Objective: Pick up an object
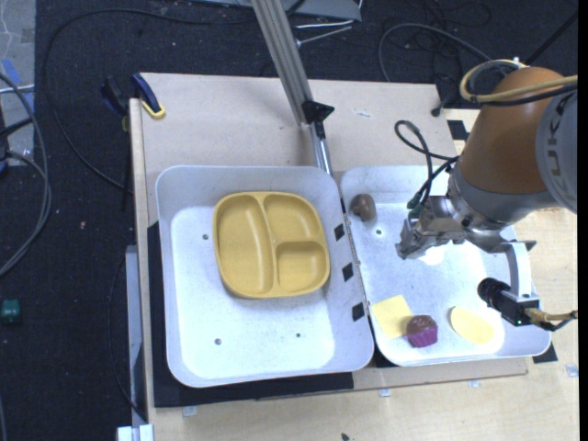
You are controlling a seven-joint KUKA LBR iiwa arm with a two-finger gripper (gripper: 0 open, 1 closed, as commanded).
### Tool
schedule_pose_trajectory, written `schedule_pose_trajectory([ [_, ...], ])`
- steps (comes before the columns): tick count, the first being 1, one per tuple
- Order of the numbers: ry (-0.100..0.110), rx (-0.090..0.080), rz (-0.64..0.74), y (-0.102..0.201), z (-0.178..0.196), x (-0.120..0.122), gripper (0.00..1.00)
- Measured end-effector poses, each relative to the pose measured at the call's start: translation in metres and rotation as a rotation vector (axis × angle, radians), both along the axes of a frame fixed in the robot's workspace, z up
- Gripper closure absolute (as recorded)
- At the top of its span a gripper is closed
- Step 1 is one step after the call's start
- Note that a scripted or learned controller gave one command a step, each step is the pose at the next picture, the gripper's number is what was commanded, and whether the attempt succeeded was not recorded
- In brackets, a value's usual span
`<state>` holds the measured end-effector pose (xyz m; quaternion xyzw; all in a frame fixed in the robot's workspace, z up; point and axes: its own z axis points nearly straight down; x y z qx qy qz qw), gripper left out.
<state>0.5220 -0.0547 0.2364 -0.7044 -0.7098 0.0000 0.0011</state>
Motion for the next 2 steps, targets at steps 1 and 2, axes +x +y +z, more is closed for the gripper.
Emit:
schedule_pose_trajectory([
  [1, -0.001, 0.0, 0.001, 0.064, -0.002, -0.002, 1.0],
  [2, -0.002, -0.001, 0.0, 0.122, 0.006, -0.003, 1.0],
])
